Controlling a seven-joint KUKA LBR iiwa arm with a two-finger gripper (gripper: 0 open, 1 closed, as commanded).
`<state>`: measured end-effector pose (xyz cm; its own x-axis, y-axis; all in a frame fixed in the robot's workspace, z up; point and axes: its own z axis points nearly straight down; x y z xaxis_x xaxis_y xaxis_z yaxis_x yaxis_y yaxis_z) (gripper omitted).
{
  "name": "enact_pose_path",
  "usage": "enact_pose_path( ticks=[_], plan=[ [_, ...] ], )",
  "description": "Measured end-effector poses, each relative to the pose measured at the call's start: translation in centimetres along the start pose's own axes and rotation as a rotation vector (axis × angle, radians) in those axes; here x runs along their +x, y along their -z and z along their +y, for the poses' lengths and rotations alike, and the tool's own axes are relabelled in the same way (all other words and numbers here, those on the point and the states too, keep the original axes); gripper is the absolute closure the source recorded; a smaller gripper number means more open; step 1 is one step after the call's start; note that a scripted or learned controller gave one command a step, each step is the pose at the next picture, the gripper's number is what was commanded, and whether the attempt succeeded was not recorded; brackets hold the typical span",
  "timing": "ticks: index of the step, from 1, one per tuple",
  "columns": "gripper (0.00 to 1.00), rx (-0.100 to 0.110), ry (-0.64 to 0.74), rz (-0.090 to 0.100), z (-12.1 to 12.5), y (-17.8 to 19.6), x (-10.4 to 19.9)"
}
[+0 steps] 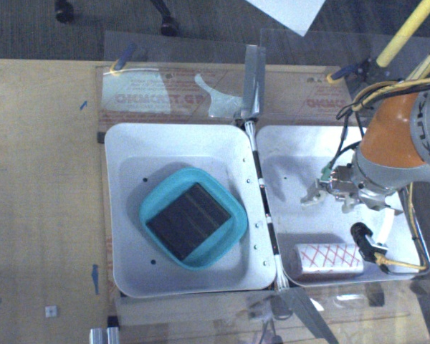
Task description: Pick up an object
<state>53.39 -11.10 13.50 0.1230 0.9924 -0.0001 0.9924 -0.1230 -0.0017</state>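
Observation:
My gripper (330, 198) hangs over the middle of the right bin (287, 156), reaching in from the right under the orange-banded wrist. Its pale fingers (310, 198) stand apart and open, with nothing between them. A white box with a red criss-cross pattern (328, 258) lies flat at the front of the right bin, below the gripper and apart from it. In the left bin (125, 156) a teal dish (193, 217) holds a dark ribbed block (188, 221).
A metal divider (261, 192) separates the two bins. A black plug on a yellow cable (364, 239) hangs by the wrist, just above the patterned box's right end. Bare wooden bench (43, 192) lies to the left.

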Motion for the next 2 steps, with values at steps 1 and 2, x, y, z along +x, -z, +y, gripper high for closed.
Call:
enact_pose_path(
  ticks=[1, 2],
  plan=[
    [0.0, 0.001, -0.059, 0.001, -3.1, -2.8, -3.0],
    [0.0, -0.009, -0.09, -0.001, 6.3, -4.7, -1.9]
  ],
)
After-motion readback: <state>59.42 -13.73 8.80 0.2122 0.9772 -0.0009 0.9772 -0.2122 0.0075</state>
